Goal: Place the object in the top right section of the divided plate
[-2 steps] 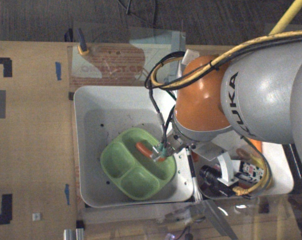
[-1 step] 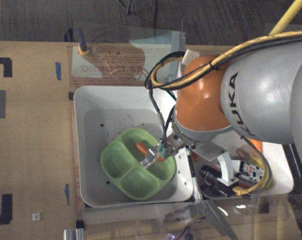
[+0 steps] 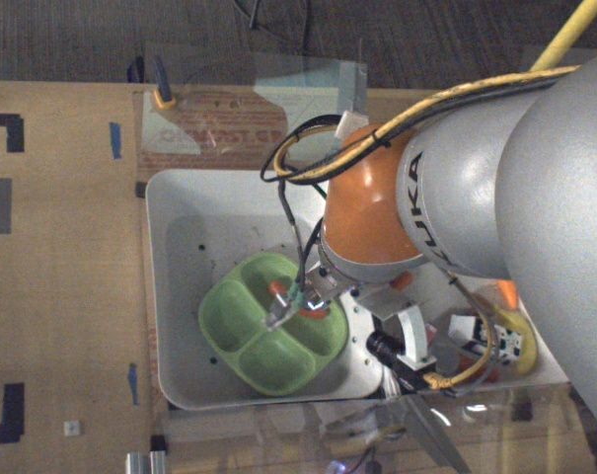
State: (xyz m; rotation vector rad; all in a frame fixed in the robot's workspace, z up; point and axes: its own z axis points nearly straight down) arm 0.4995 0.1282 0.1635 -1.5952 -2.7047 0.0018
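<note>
My pincer hovers over the green divided plate, its grip unreadable. The orange object sits near a divider ridge and may land astride it.

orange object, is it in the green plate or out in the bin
In the plate: the orange object lies within the green divided plate's rim, under the gripper.

1. A bulky grey arm with a smooth, rounded metallic shell.
2. A glossy orange band rings it above the wrist.
3. Black "KUKA" lettering runs along the grey casing beside the band.
4. A yellow-and-black cable bundle drapes over the shell; thinner black wires loop near the band.
5. A small metal gripper tips the wrist.
</note>
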